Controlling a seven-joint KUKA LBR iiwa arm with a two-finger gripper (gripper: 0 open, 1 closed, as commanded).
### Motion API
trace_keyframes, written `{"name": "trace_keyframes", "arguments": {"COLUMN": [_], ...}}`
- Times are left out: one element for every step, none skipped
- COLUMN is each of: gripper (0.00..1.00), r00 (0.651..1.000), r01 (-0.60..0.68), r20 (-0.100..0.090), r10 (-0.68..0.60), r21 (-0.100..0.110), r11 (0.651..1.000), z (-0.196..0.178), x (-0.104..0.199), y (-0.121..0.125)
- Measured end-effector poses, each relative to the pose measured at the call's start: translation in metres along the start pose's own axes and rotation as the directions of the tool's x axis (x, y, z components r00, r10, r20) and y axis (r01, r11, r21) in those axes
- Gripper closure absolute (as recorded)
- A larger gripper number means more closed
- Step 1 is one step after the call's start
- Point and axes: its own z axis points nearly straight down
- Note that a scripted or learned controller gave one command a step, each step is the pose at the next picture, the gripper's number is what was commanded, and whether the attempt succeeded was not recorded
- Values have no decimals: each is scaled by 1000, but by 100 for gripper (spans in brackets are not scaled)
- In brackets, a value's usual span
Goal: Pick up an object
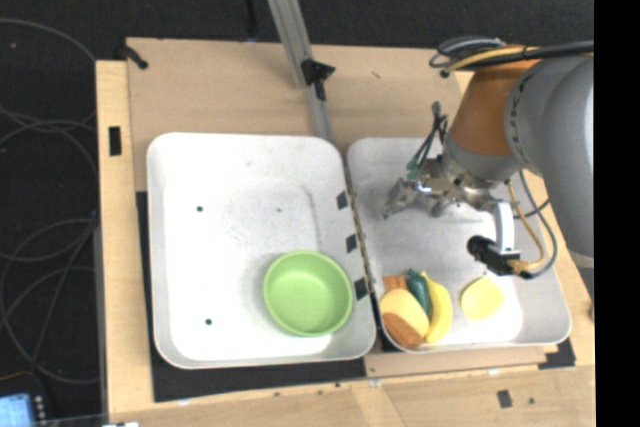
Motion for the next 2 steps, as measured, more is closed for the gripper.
{"name": "trace_keyframes", "arguments": {"gripper": [100, 100], "r00": [1000, 1000], "r01": [-4, 0], "r20": [-3, -2], "r10": [4, 0], "r21": [-3, -8], "r11": [1000, 1000], "z": [-11, -74], "x": [0, -7], "y": [1, 1]}}
